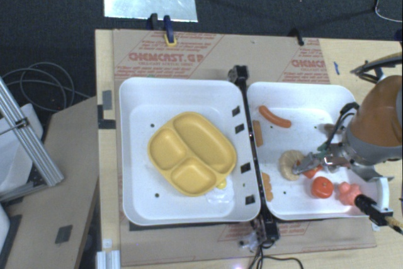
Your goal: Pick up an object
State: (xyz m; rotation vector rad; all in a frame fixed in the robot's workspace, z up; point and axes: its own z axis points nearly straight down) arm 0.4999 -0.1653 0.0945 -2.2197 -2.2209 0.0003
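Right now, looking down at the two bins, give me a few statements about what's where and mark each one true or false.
1. The yellow divided plate lies in the left bin. True.
2. The hot dog lies in the left bin. False: it lies in the right bin, near its far side.
3. The tool is over the right bin, next to the beige round thing. True.
4. The red tomato sits on the yellow plate. False: it sits on the floor of the right bin, near the front edge.
5. The plate has three compartments. True.
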